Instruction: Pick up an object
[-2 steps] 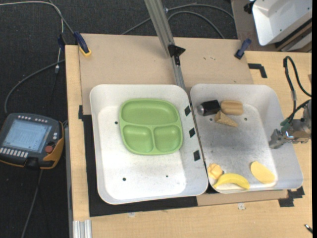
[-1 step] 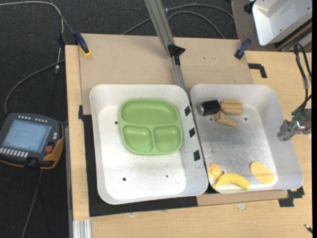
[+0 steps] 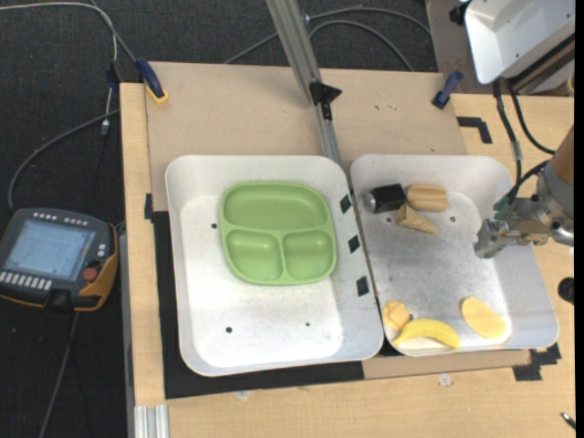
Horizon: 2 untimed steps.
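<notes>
We find no legible text, brand, number or sign here; the lit screen of the handheld control pendant (image 3: 50, 258) beside the bench (image 3: 246, 108) is too small and blurred for us to read.

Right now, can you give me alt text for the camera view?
The gripper hangs over the right bin near its right side, holding nothing that shows. That bin holds a banana, a yellow slice, a tan roll and a black piece; the left bin holds a green tray.
</notes>
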### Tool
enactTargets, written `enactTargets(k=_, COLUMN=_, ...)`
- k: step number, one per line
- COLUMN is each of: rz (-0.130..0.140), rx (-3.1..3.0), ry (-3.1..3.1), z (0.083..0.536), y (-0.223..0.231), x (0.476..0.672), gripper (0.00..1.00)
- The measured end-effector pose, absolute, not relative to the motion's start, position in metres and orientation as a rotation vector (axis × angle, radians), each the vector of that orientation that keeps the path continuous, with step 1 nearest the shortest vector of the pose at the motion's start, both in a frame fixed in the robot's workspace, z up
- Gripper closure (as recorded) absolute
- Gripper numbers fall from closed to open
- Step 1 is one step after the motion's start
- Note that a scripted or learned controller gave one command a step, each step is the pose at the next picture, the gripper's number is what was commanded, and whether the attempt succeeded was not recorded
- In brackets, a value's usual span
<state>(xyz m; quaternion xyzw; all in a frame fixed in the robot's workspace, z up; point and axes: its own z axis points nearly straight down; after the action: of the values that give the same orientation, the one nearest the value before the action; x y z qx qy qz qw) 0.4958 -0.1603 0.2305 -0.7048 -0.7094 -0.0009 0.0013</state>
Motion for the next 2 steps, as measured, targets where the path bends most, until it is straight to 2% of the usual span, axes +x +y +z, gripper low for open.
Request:
enactTargets(k=1, rz=-0.001, rx=-2.211, ry=-2.227, z=0.22, y=-0.105, x=0.509, gripper=1.0)
enactTargets(k=2, rz=-0.005, rx=-2.212, ry=-2.23, z=0.228, y=-0.051, x=0.514, gripper=1.0)
